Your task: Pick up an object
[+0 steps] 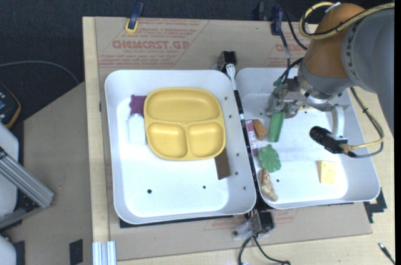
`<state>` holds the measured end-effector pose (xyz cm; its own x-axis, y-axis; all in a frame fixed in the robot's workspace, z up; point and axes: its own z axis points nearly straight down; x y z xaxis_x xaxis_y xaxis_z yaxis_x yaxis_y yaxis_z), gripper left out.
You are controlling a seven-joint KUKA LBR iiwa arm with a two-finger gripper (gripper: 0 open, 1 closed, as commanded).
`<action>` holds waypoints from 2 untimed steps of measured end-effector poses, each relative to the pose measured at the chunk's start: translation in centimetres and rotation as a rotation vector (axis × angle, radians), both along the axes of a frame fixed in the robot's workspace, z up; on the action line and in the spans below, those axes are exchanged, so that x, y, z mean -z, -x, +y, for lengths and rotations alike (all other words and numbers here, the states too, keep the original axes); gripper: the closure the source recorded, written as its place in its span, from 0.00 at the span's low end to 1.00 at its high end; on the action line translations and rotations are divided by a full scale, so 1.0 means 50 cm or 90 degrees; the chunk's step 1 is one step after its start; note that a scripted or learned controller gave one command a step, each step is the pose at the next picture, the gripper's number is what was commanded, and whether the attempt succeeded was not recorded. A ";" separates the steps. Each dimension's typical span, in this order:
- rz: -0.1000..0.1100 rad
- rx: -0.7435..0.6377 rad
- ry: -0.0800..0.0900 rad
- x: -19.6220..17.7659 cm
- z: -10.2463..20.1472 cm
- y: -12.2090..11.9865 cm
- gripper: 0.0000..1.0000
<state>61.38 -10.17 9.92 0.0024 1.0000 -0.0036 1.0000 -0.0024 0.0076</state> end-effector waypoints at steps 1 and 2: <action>0.000 -0.002 -0.001 -0.127 -0.007 -0.004 1.00; -0.002 -0.002 -0.001 -0.257 -0.012 -0.013 1.00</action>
